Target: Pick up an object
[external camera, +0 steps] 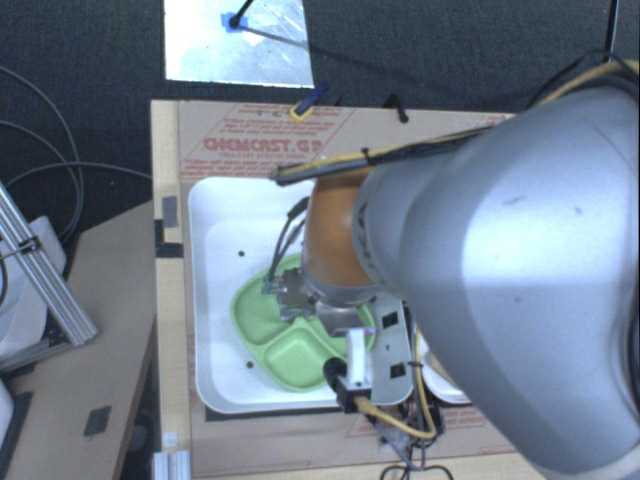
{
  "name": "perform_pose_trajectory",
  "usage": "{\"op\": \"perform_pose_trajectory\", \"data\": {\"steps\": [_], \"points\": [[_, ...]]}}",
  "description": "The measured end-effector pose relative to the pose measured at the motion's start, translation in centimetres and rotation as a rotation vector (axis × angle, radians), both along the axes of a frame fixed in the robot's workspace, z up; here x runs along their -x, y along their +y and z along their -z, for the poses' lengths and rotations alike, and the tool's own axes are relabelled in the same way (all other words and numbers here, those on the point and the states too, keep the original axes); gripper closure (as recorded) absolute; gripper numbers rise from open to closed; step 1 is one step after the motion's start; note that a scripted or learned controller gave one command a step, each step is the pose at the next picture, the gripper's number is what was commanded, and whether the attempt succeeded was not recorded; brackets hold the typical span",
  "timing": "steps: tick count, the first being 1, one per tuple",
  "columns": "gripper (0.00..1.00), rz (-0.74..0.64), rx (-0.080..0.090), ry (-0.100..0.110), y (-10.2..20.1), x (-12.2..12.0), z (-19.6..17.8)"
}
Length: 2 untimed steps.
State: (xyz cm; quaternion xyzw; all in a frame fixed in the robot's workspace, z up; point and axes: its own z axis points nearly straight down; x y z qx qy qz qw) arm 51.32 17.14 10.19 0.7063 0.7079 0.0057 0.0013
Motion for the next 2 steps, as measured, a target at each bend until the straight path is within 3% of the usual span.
{"op": "perform_pose_trajectory", "data": {"steps": [1, 2], "points": [[1.0, -0.006, -0.005, 0.008, -0.3, -6.5, 1.5], [1.0, -0.004, 0.009, -0.006, 6.3, -1.7, 1.4]]}}
